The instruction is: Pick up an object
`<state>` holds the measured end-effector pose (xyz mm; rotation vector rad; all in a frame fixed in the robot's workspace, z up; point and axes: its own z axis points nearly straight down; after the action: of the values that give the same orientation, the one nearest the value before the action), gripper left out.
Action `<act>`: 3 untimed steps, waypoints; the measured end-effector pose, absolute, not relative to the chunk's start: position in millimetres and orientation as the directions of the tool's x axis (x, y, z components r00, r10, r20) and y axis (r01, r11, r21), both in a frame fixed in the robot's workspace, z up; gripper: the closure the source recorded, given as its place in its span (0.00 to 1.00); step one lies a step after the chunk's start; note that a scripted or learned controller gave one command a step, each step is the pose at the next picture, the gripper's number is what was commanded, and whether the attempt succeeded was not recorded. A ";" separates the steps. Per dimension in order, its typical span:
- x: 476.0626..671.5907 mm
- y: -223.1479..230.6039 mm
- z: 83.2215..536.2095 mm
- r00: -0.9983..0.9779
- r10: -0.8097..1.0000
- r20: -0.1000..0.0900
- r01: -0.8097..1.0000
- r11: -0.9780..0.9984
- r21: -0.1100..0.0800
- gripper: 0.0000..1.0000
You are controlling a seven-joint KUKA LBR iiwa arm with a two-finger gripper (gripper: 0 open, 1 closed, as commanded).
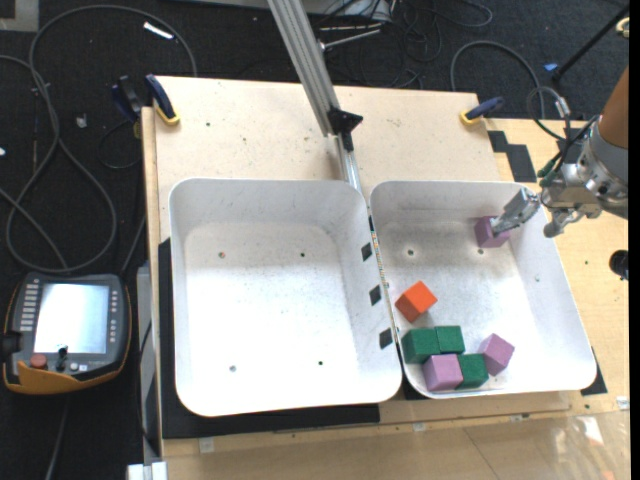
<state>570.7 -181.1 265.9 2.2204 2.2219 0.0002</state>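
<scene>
The claw (531, 214) reaches in over the right rim of the right bin (560, 288), its two fingers spread apart. One finger (515, 211) slants down and touches a purple block (490, 231) near the bin's upper right corner; the other finger (560, 218) sits well outside the block, over the rim, so nothing is gripped between them. Lower in the same bin, an orange block (416, 299) lies alone near the divider. Below it a cluster sits tight together: two green blocks (434, 341) side by side, a purple cube (443, 371) in front, another green block (473, 370) and a tilted purple block (497, 352). The left bin (190, 298) rests beside it on the worktop (250, 128).
</scene>
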 end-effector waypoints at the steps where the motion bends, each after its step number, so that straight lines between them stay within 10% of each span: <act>1: 534.6 -129.5 246.6 -0.006 1.000 0.002 1.000 0.006 -0.004 0.00; 2: 648.7 -206.5 222.1 -0.001 1.000 -0.004 1.000 0.001 0.004 0.00; 3: 609.7 -175.0 212.4 -0.001 1.000 0.001 1.000 0.001 -0.003 0.00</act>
<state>609.7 -175.0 212.4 2.2222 2.2249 -0.0025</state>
